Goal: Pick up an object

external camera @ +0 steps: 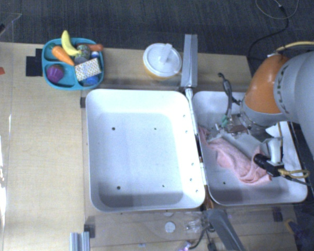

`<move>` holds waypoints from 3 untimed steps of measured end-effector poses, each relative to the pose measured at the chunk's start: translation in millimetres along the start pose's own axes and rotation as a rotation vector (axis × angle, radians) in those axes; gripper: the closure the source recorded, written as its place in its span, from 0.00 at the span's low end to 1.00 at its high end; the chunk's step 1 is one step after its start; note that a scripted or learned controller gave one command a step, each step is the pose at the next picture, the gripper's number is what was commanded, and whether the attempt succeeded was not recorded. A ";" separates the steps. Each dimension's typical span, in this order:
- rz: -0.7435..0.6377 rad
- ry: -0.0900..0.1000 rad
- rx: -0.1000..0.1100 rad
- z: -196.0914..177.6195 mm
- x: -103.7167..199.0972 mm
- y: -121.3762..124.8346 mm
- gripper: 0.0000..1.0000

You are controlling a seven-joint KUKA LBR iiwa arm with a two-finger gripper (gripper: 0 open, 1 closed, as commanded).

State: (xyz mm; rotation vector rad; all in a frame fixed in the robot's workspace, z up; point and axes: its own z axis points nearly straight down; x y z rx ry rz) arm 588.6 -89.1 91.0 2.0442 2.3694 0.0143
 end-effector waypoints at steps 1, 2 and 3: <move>-0.070 -0.001 -0.002 -1.2 -4.0 -53.2 0.00; 0.210 0.000 0.002 0.3 -10.2 -9.9 0.00; -0.092 -0.003 -0.002 -1.7 -38.1 -87.5 0.00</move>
